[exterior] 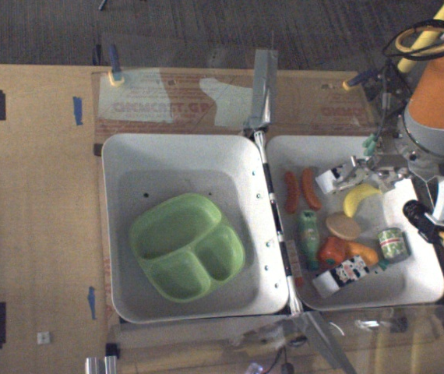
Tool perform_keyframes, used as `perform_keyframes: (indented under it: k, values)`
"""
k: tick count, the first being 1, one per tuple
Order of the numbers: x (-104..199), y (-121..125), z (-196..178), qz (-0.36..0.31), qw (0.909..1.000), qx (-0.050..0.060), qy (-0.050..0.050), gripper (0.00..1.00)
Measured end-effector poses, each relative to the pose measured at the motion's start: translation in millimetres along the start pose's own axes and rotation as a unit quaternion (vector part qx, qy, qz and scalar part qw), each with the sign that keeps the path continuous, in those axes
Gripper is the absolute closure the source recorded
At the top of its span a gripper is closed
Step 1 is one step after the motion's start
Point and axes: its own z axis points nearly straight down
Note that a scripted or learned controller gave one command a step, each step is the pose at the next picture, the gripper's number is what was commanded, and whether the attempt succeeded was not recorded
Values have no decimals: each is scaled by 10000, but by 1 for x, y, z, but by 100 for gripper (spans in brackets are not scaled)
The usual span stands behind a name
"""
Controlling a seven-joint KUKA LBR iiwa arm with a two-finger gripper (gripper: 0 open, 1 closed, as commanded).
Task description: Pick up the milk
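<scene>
Grey metal fingers of the two-finger gripper [374, 171] hang over the back of the right white bin [424, 287], just above a yellow banana [358, 199]; whether they are spread or closed cannot be told. Well apart from them, the white cow-patterned milk carton [340, 275] lies on its side at the bin's front, beside an orange pepper [333, 249] and a green can [392, 244]. A green divided plate [187, 245] rests in the left white bin [121, 170].
</scene>
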Motion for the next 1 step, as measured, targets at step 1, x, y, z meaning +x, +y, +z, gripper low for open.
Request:
perform_keyframes:
  k: [1]
  values:
    - [11,62,139,398,9992,-20,-8,0]
